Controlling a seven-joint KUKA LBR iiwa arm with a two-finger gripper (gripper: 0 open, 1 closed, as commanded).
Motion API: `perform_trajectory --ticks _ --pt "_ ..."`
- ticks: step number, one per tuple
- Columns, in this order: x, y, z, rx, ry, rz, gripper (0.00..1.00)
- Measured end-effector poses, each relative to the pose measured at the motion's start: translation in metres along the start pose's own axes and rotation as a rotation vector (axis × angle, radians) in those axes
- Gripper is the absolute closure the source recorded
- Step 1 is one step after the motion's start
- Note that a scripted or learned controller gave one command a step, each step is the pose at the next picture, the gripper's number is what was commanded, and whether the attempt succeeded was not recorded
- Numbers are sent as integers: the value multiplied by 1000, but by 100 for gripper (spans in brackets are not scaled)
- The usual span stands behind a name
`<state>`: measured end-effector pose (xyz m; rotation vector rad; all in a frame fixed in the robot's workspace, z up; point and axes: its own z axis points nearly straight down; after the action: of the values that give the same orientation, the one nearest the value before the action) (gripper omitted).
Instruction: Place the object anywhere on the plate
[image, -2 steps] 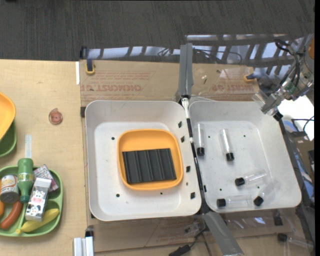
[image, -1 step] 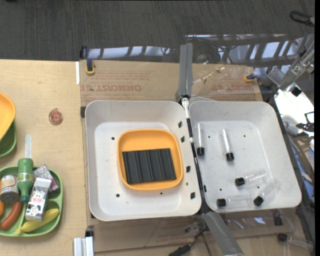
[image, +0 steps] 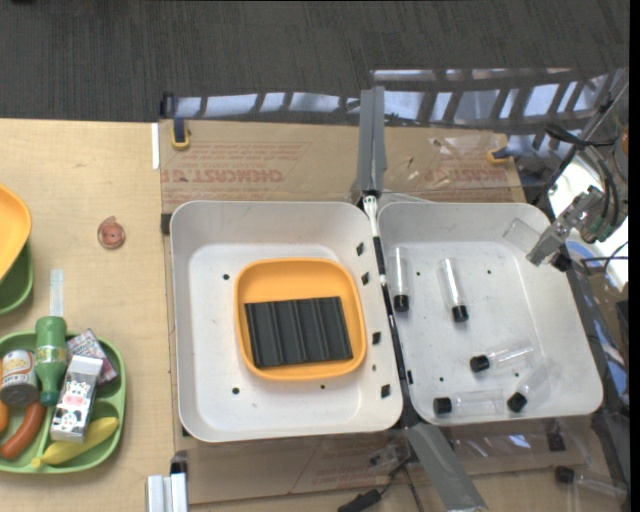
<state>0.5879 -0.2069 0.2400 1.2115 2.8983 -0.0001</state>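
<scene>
Clear black-capped vials (image: 455, 291) lie scattered in the right bin (image: 560, 400), right of the orange plate (image: 298, 278). Tool (image: 548, 248) hovers beyond them at the bin's far-right rim; opening cannot be told. Risk: vials roll, slipping any pinch.

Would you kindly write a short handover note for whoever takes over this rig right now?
Gripper: at the right bin's far right edge, holding nothing visible; finger state unclear.
Orange plastic plate with a black ribbed insert: in the left white bin.
Clear plastic tubes with black caps: scattered in the right white bin.
Done: nothing placed on the plate yet.
Left: pick one tube, set it on the plate.
</scene>
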Motion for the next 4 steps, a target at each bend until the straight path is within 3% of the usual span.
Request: perform_trajectory --ticks 1,2,3,4 --pt "-52 36 -60 -2 -4 -206 100" --pt "-56 35 -162 -2 -4 -389 100" --pt "16 10 -39 -1 -1 -445 100" --pt "-53 32 -68 -2 -5 -615 100"
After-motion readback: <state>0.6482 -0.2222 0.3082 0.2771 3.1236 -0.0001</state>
